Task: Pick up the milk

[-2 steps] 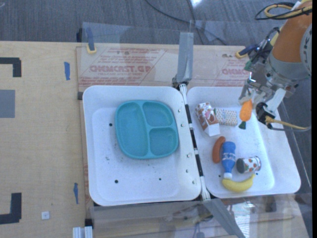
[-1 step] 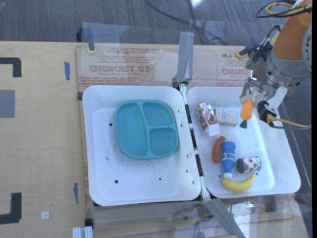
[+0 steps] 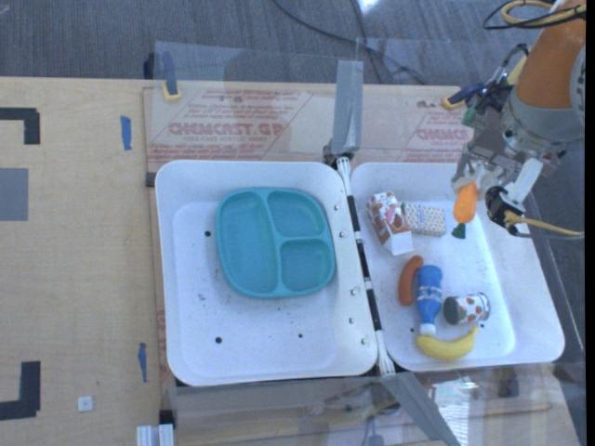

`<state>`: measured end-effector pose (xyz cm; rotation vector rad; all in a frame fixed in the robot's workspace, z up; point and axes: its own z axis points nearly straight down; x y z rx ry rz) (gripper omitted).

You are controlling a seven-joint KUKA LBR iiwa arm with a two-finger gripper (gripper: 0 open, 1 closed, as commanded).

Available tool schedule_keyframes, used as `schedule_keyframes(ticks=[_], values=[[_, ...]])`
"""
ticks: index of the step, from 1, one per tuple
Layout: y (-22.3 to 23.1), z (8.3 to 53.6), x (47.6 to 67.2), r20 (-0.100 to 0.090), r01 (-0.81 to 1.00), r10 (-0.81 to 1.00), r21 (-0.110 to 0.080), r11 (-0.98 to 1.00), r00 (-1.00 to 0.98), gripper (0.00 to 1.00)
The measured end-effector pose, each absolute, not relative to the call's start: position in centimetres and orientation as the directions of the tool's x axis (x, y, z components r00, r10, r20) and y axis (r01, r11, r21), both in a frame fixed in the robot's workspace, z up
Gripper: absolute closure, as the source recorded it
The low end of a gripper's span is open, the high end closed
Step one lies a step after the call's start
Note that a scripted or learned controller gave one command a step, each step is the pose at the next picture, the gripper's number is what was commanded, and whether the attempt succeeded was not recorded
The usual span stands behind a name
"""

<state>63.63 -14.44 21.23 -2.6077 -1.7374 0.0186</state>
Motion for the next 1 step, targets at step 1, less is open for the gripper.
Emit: schedule_keyframes(ticks=[1], values=[[-14.41,22.01,63.66,-0.007,0.924,0.924,-0.018,-0.382,0.382,1.0]])
